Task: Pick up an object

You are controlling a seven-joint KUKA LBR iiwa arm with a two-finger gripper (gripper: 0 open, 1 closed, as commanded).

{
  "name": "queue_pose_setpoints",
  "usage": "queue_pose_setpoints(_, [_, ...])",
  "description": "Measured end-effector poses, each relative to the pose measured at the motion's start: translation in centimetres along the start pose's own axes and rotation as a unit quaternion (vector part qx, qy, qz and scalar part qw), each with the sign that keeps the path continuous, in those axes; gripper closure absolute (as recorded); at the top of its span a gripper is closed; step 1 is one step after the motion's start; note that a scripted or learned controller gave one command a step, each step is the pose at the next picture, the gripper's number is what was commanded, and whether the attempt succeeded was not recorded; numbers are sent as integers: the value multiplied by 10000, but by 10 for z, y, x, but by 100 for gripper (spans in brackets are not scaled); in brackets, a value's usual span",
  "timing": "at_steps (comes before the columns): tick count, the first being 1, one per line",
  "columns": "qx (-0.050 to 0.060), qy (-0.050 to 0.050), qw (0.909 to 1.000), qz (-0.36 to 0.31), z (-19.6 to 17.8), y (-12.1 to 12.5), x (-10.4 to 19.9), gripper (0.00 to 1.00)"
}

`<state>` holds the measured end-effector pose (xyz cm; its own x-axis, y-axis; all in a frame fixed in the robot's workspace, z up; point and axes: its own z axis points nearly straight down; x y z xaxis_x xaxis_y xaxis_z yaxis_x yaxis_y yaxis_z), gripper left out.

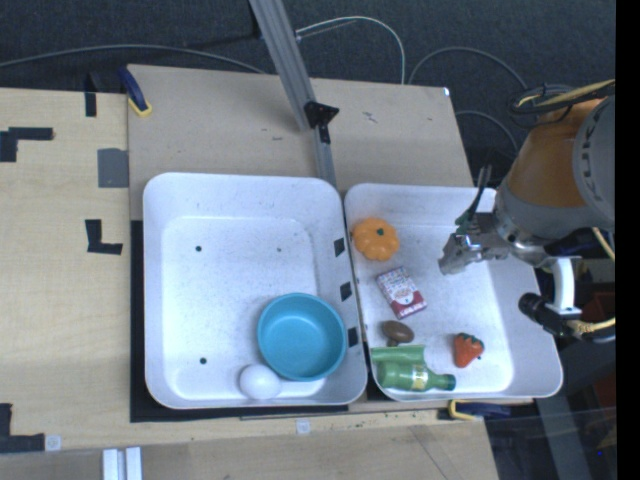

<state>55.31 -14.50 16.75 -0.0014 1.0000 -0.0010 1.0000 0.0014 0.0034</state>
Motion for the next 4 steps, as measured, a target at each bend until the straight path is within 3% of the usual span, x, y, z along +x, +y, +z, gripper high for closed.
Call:
queue_pose_setpoints(2, [-5, -4, 10000, -2, -110, 3, -10, 100])
queue_pose_setpoints(4, [26, 8, 10000, -26, -95, 46, 98, 100])
